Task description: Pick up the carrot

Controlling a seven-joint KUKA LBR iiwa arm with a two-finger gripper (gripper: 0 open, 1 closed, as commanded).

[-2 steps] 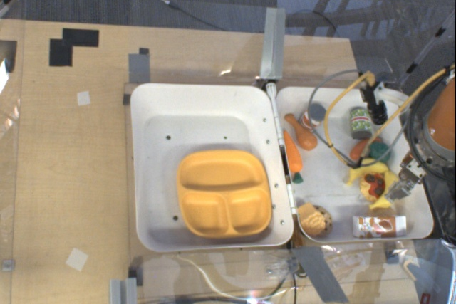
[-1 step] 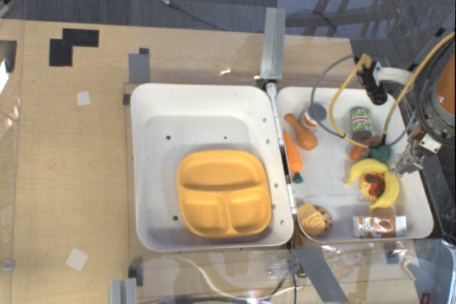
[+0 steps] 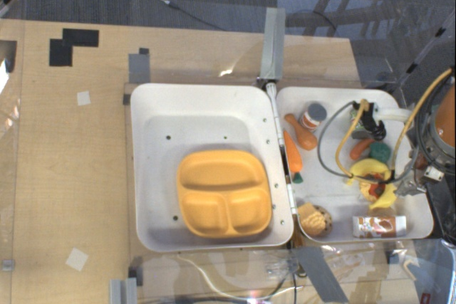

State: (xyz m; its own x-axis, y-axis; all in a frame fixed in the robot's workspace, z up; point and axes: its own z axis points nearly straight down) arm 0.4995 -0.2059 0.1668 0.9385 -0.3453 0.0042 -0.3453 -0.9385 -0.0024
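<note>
Wood bench (image 3: pixel 71 174): two white bins, left bin (image 3: pixel 149 117) & right bin (image 3: pixel 335 196), side by side.

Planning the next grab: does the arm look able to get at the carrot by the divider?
Probably yes. The carrot lies uncovered along the right bin's left wall, nothing on top. The arm sits at that bin's far right side; the close wall may crowd the claw.

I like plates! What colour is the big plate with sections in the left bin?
Yellow-orange plate, in the camera view.
</note>
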